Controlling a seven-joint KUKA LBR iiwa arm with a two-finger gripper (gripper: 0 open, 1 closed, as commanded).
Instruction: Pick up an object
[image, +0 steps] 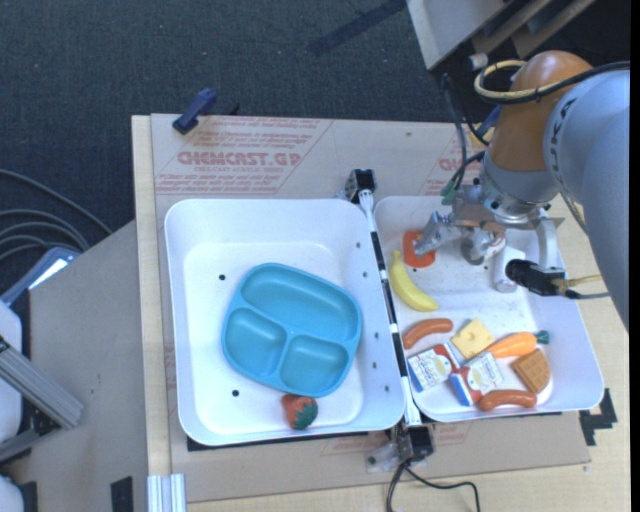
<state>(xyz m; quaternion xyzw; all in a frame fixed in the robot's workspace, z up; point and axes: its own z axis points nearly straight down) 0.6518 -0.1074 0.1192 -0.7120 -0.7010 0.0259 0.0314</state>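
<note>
I have the gripper (455, 235) low in the right bin (575, 345), reaching for a grab. I cannot tell its grip. The red piece (418, 250) sits touching it, beside 1 banana (410, 286). Next I need a squeeze, then a lift.

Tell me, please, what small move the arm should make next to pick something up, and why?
Probably a short straight descent onto the orange-red toy. The gripper sits at the far end of the right bin, right beside that piece, while the banana lies just nearer the camera. Nothing is visibly held yet, so lowering over the closest item seems the sensible step.
</note>
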